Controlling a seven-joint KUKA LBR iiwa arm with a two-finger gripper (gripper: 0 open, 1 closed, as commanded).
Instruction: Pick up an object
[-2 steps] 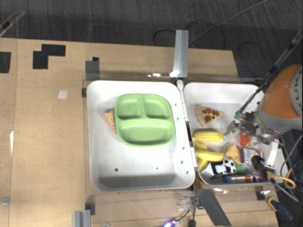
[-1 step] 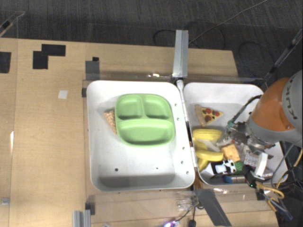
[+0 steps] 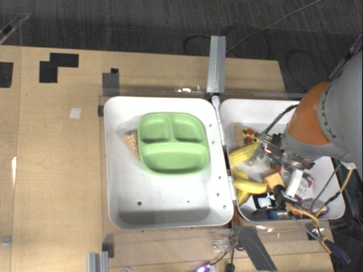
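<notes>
Claw: reaching down into the right bin (image 3: pixel 334 208) among the clutter, roughly at (image 3: pixel 278 166); the arm (image 3: pixel 326 115) is covering most of it, so I cannot tell whether it is clenched or released, or whether anything is sitting in it.

Touching: it is hanging right over the heap, just beside the yellow pieces; real contact is not something I can make out.

Things to pick: a pile of small toys is lying in the right bin, with yellow banana-like pieces (image 3: pixel 245 153) against the left wall, a flat pizza-slice piece (image 3: pixel 248 133) behind them, and an orange block (image 3: pixel 274 180) close under the wrist.

Handling: I am guessing these are light, stiff plastic, probably a bit slick; the banana's narrow middle is looking like the best place to pinch, across its width.

Left bin (image 3: pixel 122 208): holding a green divided tray (image 3: pixel 173 142), with a tan, grainy thing (image 3: pixel 132 145) peeking out at its left edge.

Table (image 3: pixel 51 169): carrying both bins side by side.
</notes>
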